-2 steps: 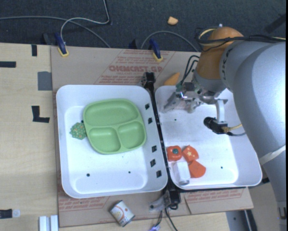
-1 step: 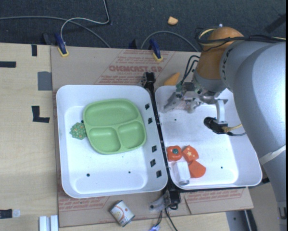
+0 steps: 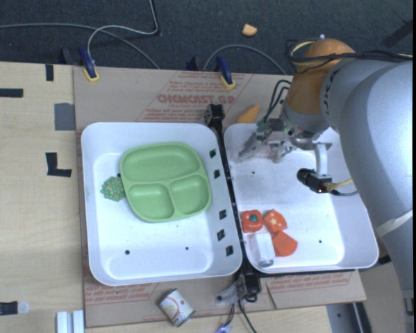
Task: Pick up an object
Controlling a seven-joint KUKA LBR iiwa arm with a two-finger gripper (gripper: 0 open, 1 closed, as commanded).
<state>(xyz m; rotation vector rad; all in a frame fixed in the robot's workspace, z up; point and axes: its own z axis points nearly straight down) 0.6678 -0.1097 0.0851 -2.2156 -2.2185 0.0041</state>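
Nearest, a small can lies on the bench below the bins. In the right bin, orange toy pieces sit near its front edge, well apart from the gripper at the far end; its grip I cannot tell. The left bin holds a green divided plate.

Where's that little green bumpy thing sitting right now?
The small green bumpy object lies in the left bin, touching the left edge of the green divided plate, far from the gripper over the right bin.
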